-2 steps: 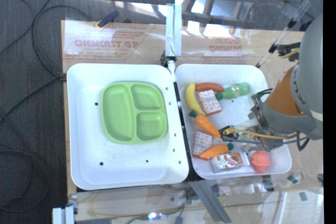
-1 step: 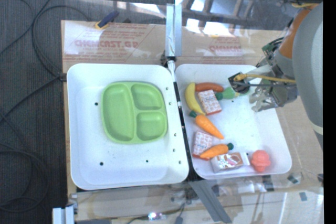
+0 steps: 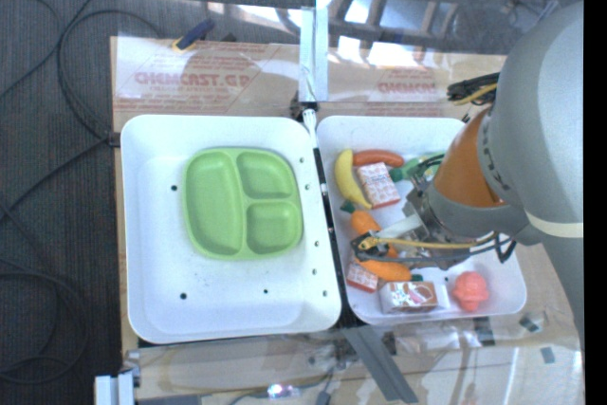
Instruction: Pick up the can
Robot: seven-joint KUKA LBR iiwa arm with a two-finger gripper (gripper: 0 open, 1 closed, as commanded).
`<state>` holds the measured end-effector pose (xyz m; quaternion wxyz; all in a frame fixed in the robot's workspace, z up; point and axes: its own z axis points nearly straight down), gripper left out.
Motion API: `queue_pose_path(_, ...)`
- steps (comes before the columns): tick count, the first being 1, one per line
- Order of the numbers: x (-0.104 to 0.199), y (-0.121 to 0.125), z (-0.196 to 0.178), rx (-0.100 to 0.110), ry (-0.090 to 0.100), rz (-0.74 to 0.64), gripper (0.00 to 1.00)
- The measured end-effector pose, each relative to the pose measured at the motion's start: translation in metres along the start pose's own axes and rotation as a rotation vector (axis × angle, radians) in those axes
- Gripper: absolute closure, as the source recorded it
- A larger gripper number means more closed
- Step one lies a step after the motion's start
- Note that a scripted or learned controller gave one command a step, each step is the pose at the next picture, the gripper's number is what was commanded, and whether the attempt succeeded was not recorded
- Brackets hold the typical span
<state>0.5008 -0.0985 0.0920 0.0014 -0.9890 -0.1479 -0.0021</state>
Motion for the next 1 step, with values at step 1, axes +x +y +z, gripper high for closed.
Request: queue_pose_path(1,0.0408,0.0187,-0.1445,-0.005,-0.009,0.093,1.0)
